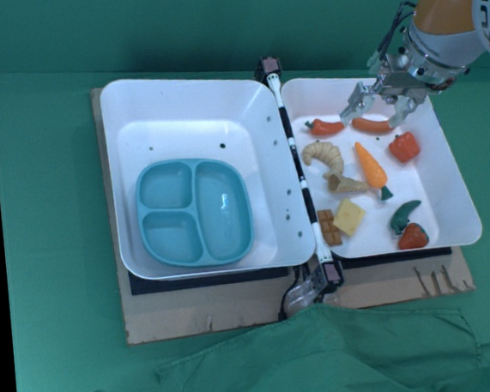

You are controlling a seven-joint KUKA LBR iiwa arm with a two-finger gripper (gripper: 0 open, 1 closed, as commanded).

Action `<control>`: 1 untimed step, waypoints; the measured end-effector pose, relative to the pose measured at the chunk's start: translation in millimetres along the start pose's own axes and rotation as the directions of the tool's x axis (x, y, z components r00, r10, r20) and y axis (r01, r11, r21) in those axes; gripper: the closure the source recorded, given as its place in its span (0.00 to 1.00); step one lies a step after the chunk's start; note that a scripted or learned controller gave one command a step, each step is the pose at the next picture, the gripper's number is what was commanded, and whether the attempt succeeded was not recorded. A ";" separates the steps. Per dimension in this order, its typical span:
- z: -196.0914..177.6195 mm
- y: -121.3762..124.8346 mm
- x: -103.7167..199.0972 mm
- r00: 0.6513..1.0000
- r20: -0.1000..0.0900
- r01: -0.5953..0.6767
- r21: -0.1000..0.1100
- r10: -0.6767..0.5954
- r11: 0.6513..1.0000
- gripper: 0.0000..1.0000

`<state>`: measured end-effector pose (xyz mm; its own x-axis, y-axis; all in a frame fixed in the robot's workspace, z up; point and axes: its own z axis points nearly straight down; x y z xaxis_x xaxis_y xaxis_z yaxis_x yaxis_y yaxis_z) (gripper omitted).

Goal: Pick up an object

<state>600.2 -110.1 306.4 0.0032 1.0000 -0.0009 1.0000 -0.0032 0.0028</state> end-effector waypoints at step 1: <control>0.0 0.0 0.0 1.000 0.000 0.000 0.000 0.000 1.000 0.00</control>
<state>600.2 -110.1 306.5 0.0032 1.0000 -0.0009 1.0000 -0.0032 0.0029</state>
